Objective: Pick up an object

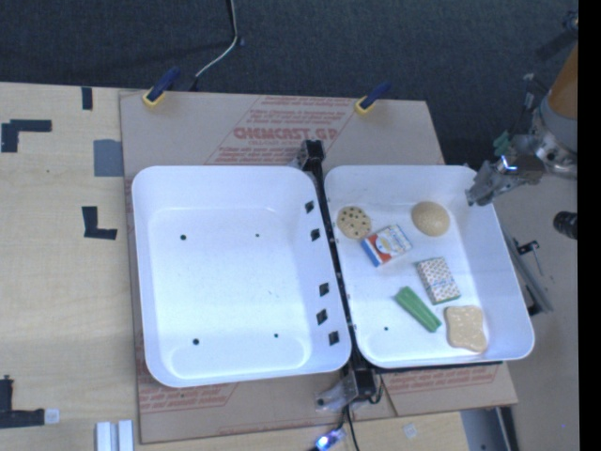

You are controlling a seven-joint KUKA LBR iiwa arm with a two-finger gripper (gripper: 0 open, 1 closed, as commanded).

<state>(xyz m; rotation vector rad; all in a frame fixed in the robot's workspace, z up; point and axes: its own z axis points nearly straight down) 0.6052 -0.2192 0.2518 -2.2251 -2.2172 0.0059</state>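
Notably right bin [488, 252] holds cookie [353, 222], green block [417, 309]; claw [484, 189] state unclear.

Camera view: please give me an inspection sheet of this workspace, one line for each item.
Surface: brown cardboard sheet on a wooden bench, bearing the left white bin and the right white bin side by side.
Job's things: all in the right bin: round speckled cookie, round tan bun, red, white and blue packet, small patterned box, green stick, pale tan biscuit.
Clutter: nothing seen.
Grippers: gripper at the right bin's upper right rim, holding nothing.
Cables: white cable above the cardboard.
Surroundings: dark carpet; two yellow and blue clamps.
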